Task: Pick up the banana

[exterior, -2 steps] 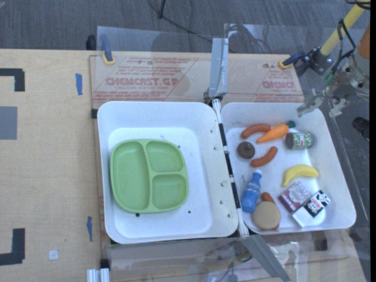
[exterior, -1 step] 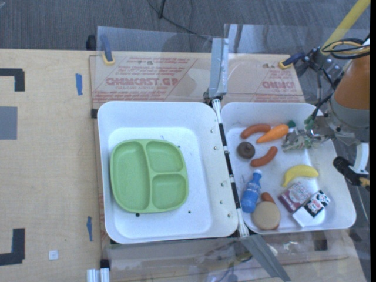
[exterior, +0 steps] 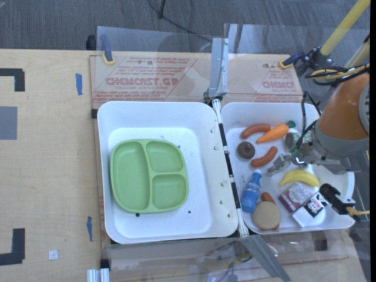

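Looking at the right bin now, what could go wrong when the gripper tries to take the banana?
1. The banana lies crowded: a dark red packet touches it below, so the fingers may catch that too.
2. The gripper sits at the banana's left end, beside a sausage; it could close on the wrong item.
3. A grasp at the curved tip may slip.

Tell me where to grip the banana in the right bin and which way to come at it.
Grip the banana across its thick middle, coming straight down from above. It lies flat, curving with its ends lower, so fingers should close across its narrow width. The gripper sits just up-left; a packet crowds its lower side, so a side approach looks risky.
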Robot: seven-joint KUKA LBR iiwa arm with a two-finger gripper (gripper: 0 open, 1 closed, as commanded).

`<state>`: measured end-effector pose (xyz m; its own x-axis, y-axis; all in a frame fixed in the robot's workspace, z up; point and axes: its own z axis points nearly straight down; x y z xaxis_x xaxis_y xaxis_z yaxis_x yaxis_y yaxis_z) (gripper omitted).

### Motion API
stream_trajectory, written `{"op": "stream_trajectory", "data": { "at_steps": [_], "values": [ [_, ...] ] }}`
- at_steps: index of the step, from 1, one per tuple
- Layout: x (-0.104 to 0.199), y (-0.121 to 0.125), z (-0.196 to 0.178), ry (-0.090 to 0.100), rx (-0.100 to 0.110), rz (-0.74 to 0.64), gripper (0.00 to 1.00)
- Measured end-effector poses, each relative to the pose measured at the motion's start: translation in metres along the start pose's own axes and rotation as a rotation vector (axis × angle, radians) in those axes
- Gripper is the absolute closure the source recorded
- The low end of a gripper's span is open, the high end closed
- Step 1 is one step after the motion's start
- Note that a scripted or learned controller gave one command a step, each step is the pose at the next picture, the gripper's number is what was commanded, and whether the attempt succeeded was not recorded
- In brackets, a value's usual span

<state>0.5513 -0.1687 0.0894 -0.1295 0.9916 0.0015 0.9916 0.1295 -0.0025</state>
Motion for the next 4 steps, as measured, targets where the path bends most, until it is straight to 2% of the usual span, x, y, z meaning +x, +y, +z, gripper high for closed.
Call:
{"op": "stream_trajectory", "data": {
  "at_steps": [1, 2, 3, 4],
  "values": [
    [0.113, -0.032, -0.093, -0.001, 0.000, 0.083, 0.00],
    [0.058, -0.028, 0.001, -0.001, -0.002, 0.092, 0.00],
    [-0.021, 0.016, 0.000, 0.013, -0.012, -0.017, 0.00],
    [-0.031, 0.019, -0.001, 0.030, -0.012, -0.078, 0.00]
  ]
}}
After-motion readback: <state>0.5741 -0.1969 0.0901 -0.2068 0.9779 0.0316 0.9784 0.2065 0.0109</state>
